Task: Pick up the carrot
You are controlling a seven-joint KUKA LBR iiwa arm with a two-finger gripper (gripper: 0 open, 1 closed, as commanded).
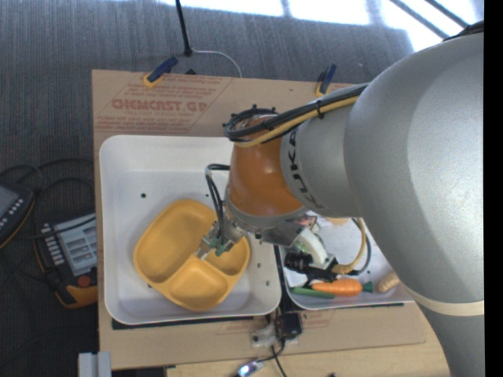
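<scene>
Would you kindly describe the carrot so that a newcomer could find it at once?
Find the right-hand white bin, partly under the grey arm. Along its near edge lies the carrot, lengthwise. It is the bin's one orange thing with a green end, next to a pale beige piece.

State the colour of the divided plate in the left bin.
Yellow: the three-compartment plastic plate, seen in the camera view.

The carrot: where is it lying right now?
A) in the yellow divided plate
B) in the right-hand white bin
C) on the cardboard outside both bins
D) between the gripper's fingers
B: the carrot lies in the right-hand white bin, near its front edge, while the gripper hangs over the yellow divided plate in the other bin.
</scene>
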